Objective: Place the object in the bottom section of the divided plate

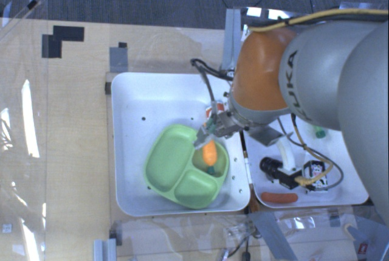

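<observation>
My jaws are sitting low over the right side of the plate (163,159), and I cannot tell whether they are open or closed, as they are showing too small and blurred from above. My gripper (205,135) is hanging just over the far end of the object (209,154), and I cannot tell whether I am touching it. The object, orange and oval, is lying in the plate's right compartment, the farther of the two small ones. The nearer small compartment is lying just beside it toward the near edge, with a ridge running between the two. The large compartment is taking up the plate's left side. A small dark speck is showing at the object's near end, too small for me to name.

The plate, green, is resting in the left bin (137,107), toward its near right corner, turned at a slant to the bin's walls. My arm (331,65) is reaching in from the right, its orange band (261,71) sitting above the wall between the two bins and covering much of the right bin (349,193). In that bin a red sausage-shaped thing (278,197) is lying by the near wall, and a small green thing (319,131) is peeking out at the edge of my arm farther back. Both bins are standing on the bench (67,132)
</observation>
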Robot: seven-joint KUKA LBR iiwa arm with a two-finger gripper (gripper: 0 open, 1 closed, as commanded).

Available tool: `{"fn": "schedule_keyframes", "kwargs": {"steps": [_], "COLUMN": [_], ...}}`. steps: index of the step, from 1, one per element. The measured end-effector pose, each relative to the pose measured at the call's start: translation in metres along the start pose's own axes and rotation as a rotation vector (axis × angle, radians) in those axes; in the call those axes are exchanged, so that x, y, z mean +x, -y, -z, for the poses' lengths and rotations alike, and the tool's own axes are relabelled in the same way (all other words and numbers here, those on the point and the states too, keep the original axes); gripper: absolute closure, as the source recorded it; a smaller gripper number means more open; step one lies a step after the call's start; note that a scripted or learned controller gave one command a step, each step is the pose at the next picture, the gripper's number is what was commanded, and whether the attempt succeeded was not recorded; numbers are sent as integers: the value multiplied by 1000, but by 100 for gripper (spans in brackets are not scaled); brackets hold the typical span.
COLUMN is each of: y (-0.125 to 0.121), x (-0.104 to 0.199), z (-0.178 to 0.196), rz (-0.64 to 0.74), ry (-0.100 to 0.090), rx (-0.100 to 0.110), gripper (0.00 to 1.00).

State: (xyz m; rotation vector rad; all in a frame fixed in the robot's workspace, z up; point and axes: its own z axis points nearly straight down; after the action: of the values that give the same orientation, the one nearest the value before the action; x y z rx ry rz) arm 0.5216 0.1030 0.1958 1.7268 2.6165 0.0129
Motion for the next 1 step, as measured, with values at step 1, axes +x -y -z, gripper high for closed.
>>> {"fn": "schedule_keyframes", "kwargs": {"steps": [1], "y": [-2], "x": [0], "z": [11], "rz": [3], "ry": [1], "rx": [-7], "gripper": [100]}}
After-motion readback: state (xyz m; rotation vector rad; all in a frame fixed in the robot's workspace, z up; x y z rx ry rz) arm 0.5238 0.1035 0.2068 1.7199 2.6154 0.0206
